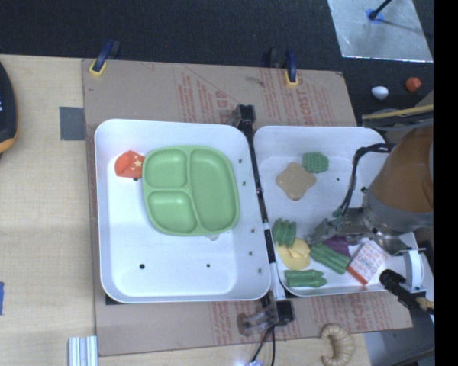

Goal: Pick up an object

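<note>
Camera view: gripper low inside right bin, arm reaching in from bin's far side. How far gripper is open: cannot tell, tip too dark and small against the clutter. Nothing seen clamped in it.

Task thing not fixed by name, so judged by nearness. Closest candidate: purple piece, just below gripper tip, possibly touching; contact not resolvable. Long green pod right beneath that, lying slantwise. Yellow piece and short green pods to gripper's left, close. Another green pod further down by bin wall. Red-and-white packet just to gripper's right, partly under wrist.

Further off, above gripper: tan biscuit and ridged green piece, both lying free with bare floor around.

Well away to the left, in left bin: green divided plate, red piece touching its edge.

Judgement: approach aimed at the crowded lower cluster, likely because most pieces gathered there. Pieces packed edge to edge, so a risk of catching two at once, or nudging the purple piece aside. Grasp not yet confirmed.
</note>
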You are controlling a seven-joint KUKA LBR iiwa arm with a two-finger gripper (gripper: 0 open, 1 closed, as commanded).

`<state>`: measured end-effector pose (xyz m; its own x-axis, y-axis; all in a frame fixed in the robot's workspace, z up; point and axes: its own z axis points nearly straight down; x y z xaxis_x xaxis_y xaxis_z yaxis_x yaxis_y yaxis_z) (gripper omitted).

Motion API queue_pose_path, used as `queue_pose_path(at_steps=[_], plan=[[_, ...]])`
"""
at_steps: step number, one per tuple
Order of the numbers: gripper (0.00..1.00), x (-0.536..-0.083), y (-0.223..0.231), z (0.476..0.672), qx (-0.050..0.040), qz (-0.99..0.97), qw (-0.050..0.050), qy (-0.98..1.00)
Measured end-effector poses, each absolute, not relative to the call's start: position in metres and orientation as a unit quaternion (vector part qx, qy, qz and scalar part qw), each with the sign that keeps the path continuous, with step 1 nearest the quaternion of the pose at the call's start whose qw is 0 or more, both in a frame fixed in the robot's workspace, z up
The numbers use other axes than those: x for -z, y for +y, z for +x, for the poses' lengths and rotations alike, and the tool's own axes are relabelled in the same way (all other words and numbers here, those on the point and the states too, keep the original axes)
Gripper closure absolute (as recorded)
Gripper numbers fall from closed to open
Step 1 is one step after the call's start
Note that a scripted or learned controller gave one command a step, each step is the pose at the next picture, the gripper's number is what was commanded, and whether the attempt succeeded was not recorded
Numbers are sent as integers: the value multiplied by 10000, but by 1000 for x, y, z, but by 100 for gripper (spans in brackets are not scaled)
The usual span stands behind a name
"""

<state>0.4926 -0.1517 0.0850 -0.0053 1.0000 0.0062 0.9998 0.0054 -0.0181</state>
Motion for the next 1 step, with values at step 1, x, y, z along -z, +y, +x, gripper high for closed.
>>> queue_pose_path(at_steps=[1], plan=[[100,-102,-156,498,-21,-7041,20,-7101]])
